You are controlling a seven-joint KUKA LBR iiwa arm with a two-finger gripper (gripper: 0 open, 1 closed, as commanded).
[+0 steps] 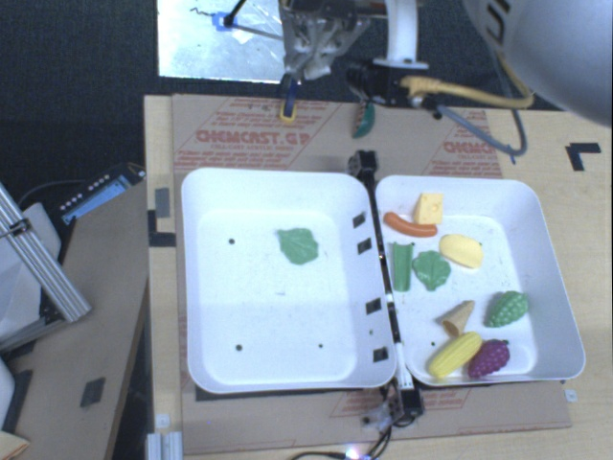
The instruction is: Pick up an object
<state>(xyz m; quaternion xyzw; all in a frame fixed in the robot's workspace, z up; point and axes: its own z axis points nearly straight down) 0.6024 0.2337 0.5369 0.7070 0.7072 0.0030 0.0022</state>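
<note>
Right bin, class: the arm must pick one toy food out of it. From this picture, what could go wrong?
1. Crowding: the corn touches the purple grapes and lies close to the cone, so a grab may catch two or nudge neighbours.
2. The green bean lies beside the dividing wall, leaving little room on that side.
3. The gripper hangs above the bench beyond both bins, so the descent must be well aimed.

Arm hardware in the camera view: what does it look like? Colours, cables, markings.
Pale grey rounded arm housing with dark lettering, cut off by the frame. The end effector is silvery-grey metal, next to a white bracket. A yellow cable and a grey cable trail rightward.
</note>
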